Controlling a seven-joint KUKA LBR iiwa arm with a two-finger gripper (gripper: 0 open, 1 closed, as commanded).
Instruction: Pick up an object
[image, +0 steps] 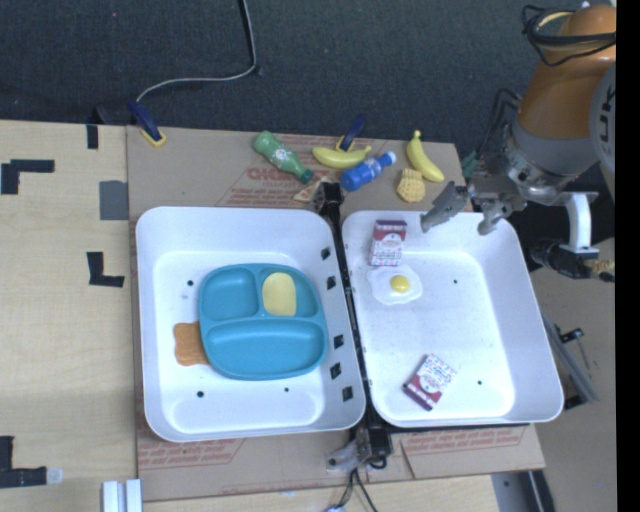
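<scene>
- The red-and-white carton (388, 243) stands near the far edge of the right bin (500, 300), the nearest pickable thing to the gripper (464, 213); it lies to the gripper's left in the camera view.
- The gripper hangs over the bin's far rim, fingers spread apart, holding nothing.
- Just beside the carton lies a flat, glossy fried egg (396, 287); a second small packet (429, 381) rests well apart, toward the near rim.

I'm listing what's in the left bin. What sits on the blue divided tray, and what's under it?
A yellow oval piece lies in the blue divided tray's upper right compartment. An orange slab pokes out beneath its left edge; the rest is hidden under the tray.
</scene>
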